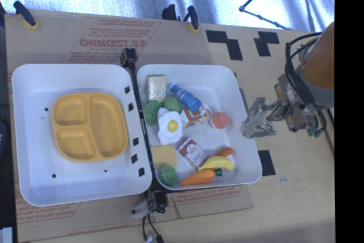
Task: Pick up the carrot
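Observation:
An orange carrot (197, 177) with a green top lies at the front edge of the right bin (242, 91), just below a yellow banana (217, 164). My gripper (253, 120) hangs to the right of that bin, over the bench just past its right rim, well apart from the carrot. Its fingers (254, 109) are spread and nothing sits between them.
The right bin also holds a blue bottle (186, 98), a fried egg (170, 127), green vegetables (152, 111), a cheese slice (164, 155), small cartons (192, 153) and a pink round piece (220, 120). In the left bin (25, 179) rests a yellow divided plate (89, 125).

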Available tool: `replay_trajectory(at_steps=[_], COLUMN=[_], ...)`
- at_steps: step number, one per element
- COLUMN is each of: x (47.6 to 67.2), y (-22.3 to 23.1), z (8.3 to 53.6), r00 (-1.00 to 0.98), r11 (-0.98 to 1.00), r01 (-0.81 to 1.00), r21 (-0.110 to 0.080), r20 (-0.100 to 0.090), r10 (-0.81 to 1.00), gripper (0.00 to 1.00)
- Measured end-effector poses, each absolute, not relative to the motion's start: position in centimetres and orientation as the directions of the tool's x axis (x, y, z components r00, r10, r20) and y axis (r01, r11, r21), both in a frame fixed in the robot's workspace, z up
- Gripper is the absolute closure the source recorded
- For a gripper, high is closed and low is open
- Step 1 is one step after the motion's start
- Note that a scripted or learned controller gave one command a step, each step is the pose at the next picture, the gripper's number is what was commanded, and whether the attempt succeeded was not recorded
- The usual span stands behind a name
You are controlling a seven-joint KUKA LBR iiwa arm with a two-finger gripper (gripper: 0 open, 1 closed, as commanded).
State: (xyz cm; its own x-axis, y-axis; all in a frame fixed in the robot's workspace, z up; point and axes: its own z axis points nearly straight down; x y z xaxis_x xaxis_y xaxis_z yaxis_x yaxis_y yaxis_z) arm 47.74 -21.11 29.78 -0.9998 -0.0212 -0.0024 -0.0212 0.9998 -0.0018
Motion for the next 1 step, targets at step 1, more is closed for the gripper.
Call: replay_trajectory(at_steps=[1], x=[47.76], y=[-21.05], z=[25.91], r00=[-0.991], r11=[0.991], r01=[-0.135], r21=[0.000], r20=[0.001], r10=[-0.135], gripper=[1.00])
